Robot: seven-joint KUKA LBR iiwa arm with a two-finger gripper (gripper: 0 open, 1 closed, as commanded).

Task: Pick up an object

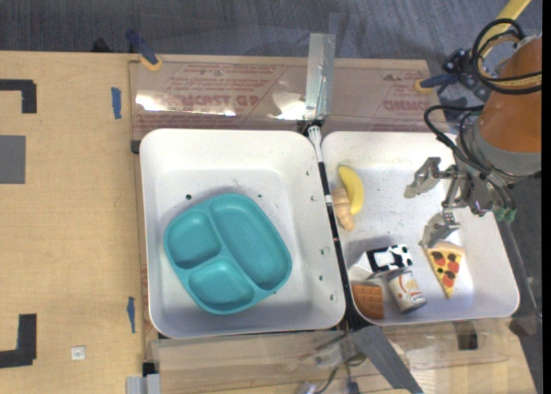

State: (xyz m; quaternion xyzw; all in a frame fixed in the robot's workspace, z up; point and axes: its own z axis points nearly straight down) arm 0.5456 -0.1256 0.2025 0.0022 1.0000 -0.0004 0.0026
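Nearest you, at the right bin's [508,293] front edge: a waffle toy [368,299] in the front-left corner, a small can [406,291] lying tilted just beside it, a black-and-white cow-print piece [388,258] touching the can's upper side. A pizza slice toy [446,267] lies to the right of the can, tip pointing toward the front, long axis roughly front-to-back.

Your gripper [437,200] sits over the right bin, mid-depth, right of centre. Its two fingers are spread apart with nothing between them, one finger [422,179] farther back, the other [439,229] nearer. No object gripped.

Key relation: the pizza slice is the closest thing to your gripper, just in front of the near finger, slightly right. Likely pick target, my guess. Its axis runs about in line with the finger spread, so you'd probably want a wrist turn to close across its width. It is flat, so a hard grasp.

The banana [350,193] lies along the right bin's left wall, long axis front-to-back, well apart from the gripper to its left. Bare bin floor lies between them, good room there. The bin wall hems in the banana on its left side.

The left bin [155,212] has a teal divided plate [226,251], far from the arm. Beyond the bins, clear plastic sheet [215,95] on the tabletop [60,212].
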